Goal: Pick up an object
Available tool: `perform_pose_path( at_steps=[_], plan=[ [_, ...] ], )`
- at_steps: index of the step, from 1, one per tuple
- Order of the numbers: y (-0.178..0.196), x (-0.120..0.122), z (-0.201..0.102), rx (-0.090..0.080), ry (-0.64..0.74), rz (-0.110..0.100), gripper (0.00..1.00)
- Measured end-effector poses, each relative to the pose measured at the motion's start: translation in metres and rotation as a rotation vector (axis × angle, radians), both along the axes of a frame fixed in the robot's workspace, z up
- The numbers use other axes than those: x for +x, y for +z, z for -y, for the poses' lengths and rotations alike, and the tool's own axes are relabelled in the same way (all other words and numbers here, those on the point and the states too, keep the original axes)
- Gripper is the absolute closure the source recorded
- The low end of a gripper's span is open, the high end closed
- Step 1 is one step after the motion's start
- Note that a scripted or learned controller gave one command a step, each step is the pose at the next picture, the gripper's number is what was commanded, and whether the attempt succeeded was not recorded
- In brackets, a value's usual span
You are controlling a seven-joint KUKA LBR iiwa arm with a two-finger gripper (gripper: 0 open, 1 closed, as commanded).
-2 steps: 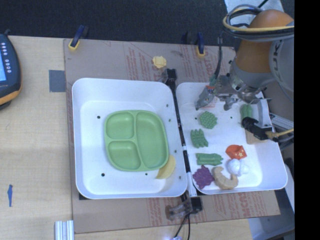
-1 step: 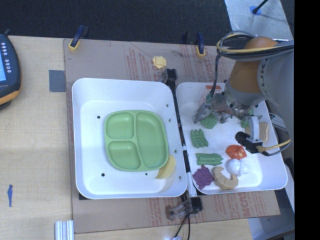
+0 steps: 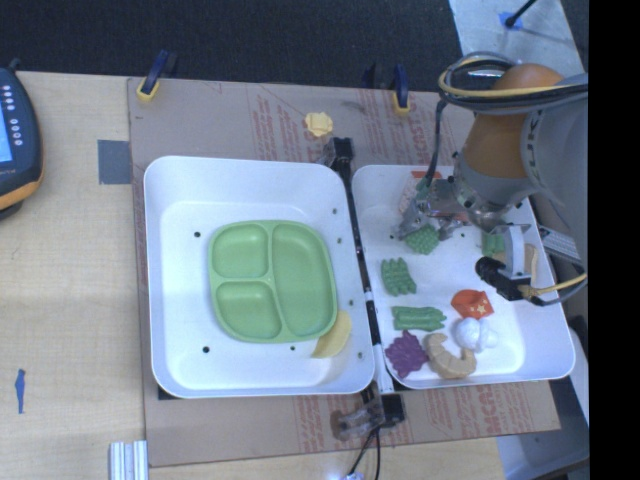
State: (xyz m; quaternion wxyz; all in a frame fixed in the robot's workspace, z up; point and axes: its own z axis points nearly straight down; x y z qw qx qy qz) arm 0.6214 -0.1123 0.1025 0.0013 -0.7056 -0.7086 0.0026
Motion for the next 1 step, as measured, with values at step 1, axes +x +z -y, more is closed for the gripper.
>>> perform_pose_path(
  at_steps=[1],
  plan=[
    [0.0945, -0.0111, -0.0767, 0.004, 0.005, 0.008, 1.00]
  ],
)
